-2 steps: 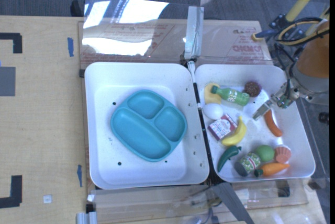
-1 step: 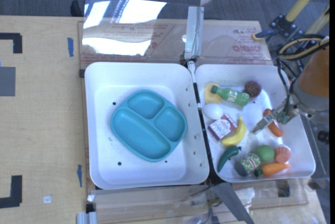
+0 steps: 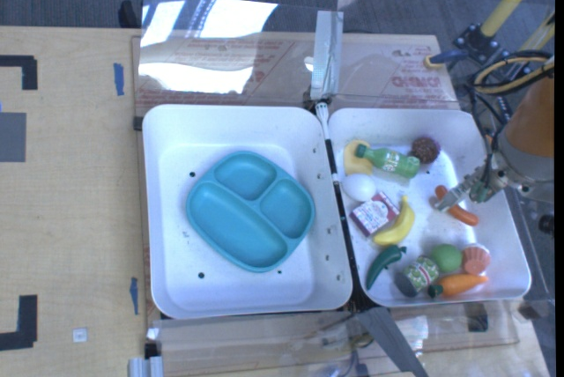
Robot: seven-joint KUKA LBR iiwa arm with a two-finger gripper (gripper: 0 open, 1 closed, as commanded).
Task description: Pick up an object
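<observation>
Lying at the right side of the right bin (image 3: 515,265), a small orange toy carrot (image 3: 458,210) sat directly beneath the gripper (image 3: 464,191), touching its tips; whether the pincer was apart or clamped could not be told. The left bin (image 3: 167,190) held a blue divided plate (image 3: 251,210) on a wooden bench (image 3: 62,190).

A single fixed camera hangs above the desk (image 3: 62,190) and looks down at a slant, far enough back to take in both white bins side by side. The left bin (image 3: 167,133) sits mid-frame, the right bin (image 3: 515,265) toward the right edge.
</observation>
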